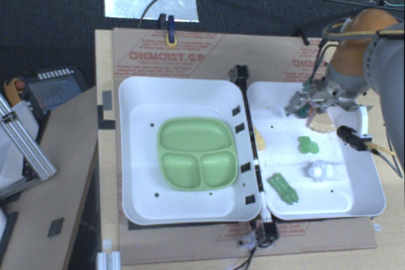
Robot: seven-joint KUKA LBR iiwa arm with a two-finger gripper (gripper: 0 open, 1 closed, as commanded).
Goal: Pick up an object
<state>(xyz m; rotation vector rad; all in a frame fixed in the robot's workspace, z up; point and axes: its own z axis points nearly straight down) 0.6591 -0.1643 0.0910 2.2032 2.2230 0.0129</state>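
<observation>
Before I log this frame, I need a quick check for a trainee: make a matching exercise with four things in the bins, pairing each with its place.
Things:
1. pale green divided plastic tray
2. dark green elongated toy
3. small white lumpy object
4. tan flat wedge-shaped piece

Places:
A. right bin, beside the end effector
B. left bin, centre
C. right bin, front-left part
D. right bin, middle, below a small bright green piece

Pairs: 1-B, 2-C, 3-D, 4-A

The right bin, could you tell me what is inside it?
The right bin holds a green toy, a small green piece, a white object and a tan piece partly covered by the gripper.
</observation>
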